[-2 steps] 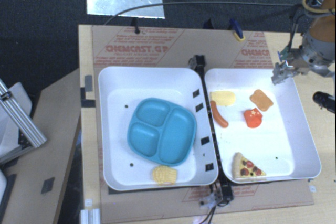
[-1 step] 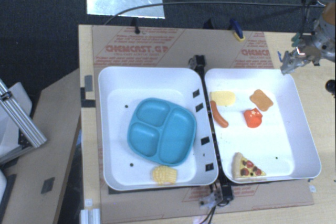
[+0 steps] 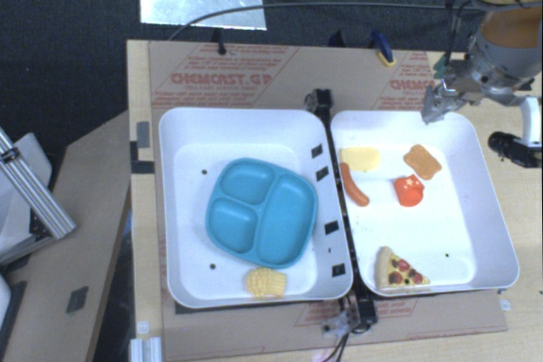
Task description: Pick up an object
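Two white bins sit side by side. The left bin (image 3: 182,182) has a blue divided plate (image 3: 260,212) and a yellow corn piece (image 3: 266,281) near its front edge. The right bin (image 3: 484,208) has a cheese wedge (image 3: 362,158), a hot dog (image 3: 355,185), toast (image 3: 422,161), a red tomato (image 3: 410,190) and a pizza slice (image 3: 399,270). The gripper (image 3: 435,108) hovers over the right bin's back rim, nothing in it, can't tell how the claw's set.
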Available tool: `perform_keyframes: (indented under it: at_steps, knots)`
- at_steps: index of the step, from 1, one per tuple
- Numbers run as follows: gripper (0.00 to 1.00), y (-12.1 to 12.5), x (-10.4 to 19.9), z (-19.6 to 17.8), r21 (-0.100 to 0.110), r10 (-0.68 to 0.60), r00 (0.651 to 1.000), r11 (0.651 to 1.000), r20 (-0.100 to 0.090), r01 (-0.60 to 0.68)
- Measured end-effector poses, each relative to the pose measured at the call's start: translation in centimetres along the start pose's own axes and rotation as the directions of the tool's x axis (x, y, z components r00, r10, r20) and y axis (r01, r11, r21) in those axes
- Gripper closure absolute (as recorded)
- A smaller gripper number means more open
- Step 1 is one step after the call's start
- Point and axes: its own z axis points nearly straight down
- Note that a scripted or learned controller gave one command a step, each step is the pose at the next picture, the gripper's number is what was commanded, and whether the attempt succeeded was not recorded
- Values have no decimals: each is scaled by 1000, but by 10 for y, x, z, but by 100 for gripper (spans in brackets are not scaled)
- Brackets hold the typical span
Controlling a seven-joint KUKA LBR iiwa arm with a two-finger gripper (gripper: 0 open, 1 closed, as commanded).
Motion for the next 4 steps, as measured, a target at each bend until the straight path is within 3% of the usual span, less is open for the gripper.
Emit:
perform_keyframes:
  at_steps: [2, 4]
  knots:
    - [100, 14, 126, 8, -1, -2, 1000, 1000, -1, 2]
    - [100, 31, 225, 32, 1, 0, 1000, 1000, -1, 0]
